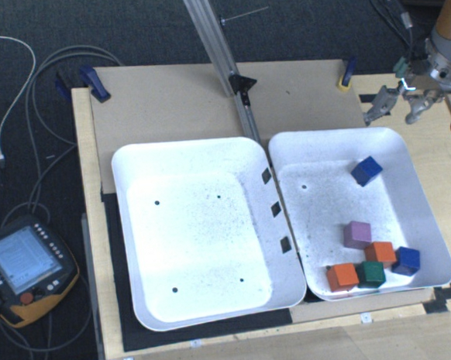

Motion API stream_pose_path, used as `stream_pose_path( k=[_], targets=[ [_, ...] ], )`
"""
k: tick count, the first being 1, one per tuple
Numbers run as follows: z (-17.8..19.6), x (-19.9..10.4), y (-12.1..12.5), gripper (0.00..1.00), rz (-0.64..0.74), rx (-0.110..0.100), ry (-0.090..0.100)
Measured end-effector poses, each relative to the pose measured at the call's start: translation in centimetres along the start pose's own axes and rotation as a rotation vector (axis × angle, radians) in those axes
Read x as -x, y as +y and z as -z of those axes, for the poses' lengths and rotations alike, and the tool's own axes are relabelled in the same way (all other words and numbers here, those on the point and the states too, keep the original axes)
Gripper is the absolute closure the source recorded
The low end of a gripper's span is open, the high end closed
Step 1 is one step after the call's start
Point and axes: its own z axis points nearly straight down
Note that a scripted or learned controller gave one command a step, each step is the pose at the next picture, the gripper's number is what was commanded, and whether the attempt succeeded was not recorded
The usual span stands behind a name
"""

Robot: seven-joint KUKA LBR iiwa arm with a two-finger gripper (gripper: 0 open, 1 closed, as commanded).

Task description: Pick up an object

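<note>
The right bin (410,161) holds several small blocks. A blue block (366,170) lies alone near its far side. Toward the near side sit a purple block (358,233), a small orange block (383,251), a second blue block (407,260), a green block (371,272) and a larger orange block (343,276), packed close together. My gripper (396,110) hangs beyond the far right corner of this bin, over the bench. It is open, with nothing between its fingers.
The left bin (135,221) lies beside the right one, with black clips along the shared edge. A metal pole (213,36) slants in from the top. Blue clamps (93,83) hold the bench's far corners. A teach pendant (22,265) and cables lie on the floor at the left.
</note>
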Motion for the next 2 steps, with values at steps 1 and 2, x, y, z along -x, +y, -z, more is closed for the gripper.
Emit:
stream_pose_path(
  k=[1,2],
  targets=[
    [-12.0,-1.9,-1.3,0.0,-0.002,0.019,-0.006],
    [-13.1,-2.0,-2.8,0.0,0.001,0.037,-0.014]
  ],
)
